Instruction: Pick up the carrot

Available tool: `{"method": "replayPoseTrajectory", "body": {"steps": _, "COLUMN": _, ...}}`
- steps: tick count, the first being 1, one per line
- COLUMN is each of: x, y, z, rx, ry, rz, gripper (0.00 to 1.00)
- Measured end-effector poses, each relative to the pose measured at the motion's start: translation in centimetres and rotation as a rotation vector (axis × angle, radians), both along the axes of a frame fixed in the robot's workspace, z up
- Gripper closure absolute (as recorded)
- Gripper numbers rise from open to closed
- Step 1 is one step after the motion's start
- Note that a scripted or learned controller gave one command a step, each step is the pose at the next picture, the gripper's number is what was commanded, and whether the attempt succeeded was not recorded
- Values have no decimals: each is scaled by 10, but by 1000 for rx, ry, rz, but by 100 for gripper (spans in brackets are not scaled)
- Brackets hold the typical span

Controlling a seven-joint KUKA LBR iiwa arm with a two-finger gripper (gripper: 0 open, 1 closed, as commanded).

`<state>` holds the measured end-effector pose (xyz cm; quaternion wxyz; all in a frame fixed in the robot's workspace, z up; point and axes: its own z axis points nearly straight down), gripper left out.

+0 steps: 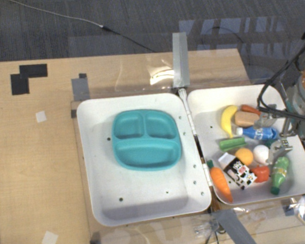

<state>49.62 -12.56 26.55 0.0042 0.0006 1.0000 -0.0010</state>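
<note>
- Wooden desk (38, 175) carries two white bins; the left bin (100, 168) has a teal tray (145, 140).
- Carrot (221, 183) lies in the right bin (205, 104), at its front-left corner, long axis running near to far.
- Gripper (280, 148) hovers to the carrot's right, over a green bottle (279, 174); whether it is clenched, I cannot tell.

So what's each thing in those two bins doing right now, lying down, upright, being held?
carrot: lying flat at the right bin's near-left edge, not held
teal divided plate: flat, right way up, in the left bin
banana: lying flat, far side of the right bin
green bottle: on its side, near-right corner
blue bottle: on its side
white egg: resting loose among the toys
gripper: low over the right bin's toys
</note>
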Motion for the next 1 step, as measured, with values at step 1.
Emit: {"method": "replayPoseTrajectory", "body": {"steps": 1, "x": 14, "y": 31, "z": -171, "rx": 1, "ry": -4, "rz": -9, "gripper": 0}}
